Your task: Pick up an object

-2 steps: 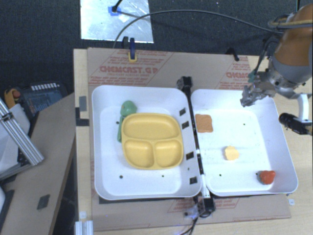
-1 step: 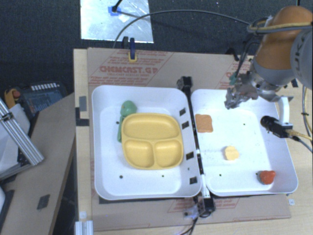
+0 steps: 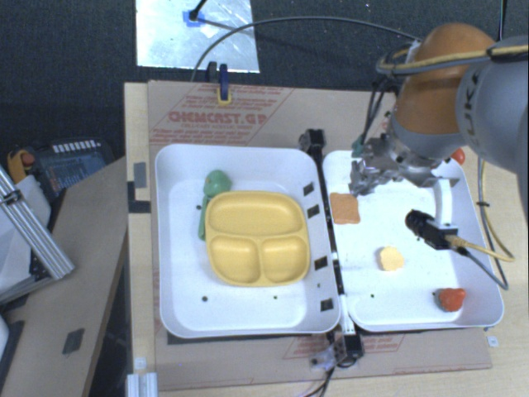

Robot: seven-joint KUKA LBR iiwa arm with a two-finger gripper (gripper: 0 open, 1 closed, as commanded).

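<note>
Bright, even overhead light. White bins (image 3: 178, 222) near washed out. Glare on metal sheet (image 3: 194, 23) at 11 o'clock. Soft shadow rims yellow tray (image 3: 256, 238). Slight overall softness, grain.

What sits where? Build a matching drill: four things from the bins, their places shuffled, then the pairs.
1 yellow divided tray
2 green toy
3 orange-brown flat square
4 red-orange piece

A right bin, near right corner
B left bin, centre
C right bin, beside its left wall
D left bin, against the tray's far left edge

Pairs: 1-B, 2-D, 3-C, 4-A
</note>
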